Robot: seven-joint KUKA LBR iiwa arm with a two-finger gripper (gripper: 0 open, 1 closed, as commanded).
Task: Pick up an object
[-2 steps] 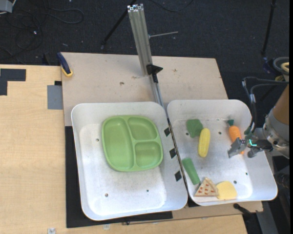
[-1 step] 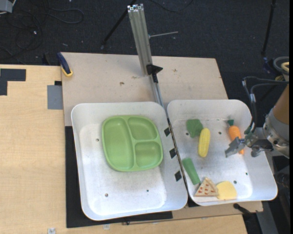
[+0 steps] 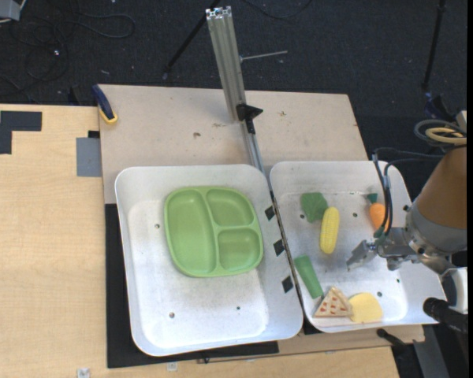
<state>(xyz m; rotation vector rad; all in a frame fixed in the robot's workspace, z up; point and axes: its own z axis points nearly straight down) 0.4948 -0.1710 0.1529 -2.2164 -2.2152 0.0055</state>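
Note:
The right bin (image 3: 394, 309) holds several toy foods. A yellow corn cob (image 3: 329, 229) lies near its middle, with a green vegetable (image 3: 314, 205) just behind it. An orange carrot (image 3: 376, 213) sits at the far right, partly behind the arm's cable. A green cucumber-like piece (image 3: 306, 276) lies along the left wall. A pizza slice (image 3: 333, 304) and a yellow piece (image 3: 366, 309) rest at the front. My gripper (image 3: 376, 257) hangs over the bin's right half, to the right of the corn. It is open, with bare bin floor between its fingers.
The left bin (image 3: 142, 305) carries a green divided plate (image 3: 214, 231). A metal post (image 3: 230, 65) rises behind the bins, where they meet. The grey and orange arm (image 3: 445, 203) covers the right bin's right edge.

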